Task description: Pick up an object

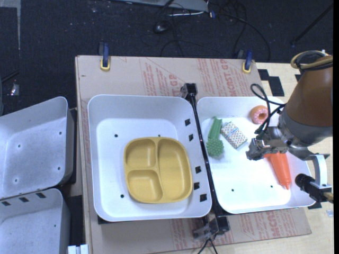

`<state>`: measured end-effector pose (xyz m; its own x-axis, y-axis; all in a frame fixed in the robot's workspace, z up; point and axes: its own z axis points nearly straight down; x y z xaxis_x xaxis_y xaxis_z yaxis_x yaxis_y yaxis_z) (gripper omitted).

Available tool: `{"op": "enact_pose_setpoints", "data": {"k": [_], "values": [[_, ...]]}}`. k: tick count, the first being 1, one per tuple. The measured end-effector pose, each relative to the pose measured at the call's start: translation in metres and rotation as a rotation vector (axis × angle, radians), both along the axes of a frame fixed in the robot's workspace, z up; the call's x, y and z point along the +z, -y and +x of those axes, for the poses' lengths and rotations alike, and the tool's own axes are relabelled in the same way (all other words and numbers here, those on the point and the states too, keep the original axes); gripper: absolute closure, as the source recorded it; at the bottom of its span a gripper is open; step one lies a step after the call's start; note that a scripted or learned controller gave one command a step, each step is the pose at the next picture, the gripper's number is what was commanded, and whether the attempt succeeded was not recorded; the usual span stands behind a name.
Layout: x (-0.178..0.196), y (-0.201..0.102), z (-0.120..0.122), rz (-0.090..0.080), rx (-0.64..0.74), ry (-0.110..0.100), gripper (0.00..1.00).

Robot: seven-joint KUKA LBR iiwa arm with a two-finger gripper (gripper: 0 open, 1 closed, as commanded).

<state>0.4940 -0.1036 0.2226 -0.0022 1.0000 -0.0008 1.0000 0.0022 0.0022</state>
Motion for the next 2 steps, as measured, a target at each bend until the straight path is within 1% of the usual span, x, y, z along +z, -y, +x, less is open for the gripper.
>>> {"op": "enact_pose_setpoints", "data": {"k": [1,2], "values": [[0.012,-0.053,0.005,0.002,0.006,0.0,1.0],[0.006,-0.117,0.009,0.003,0.007,-0.003,1.0]]}}
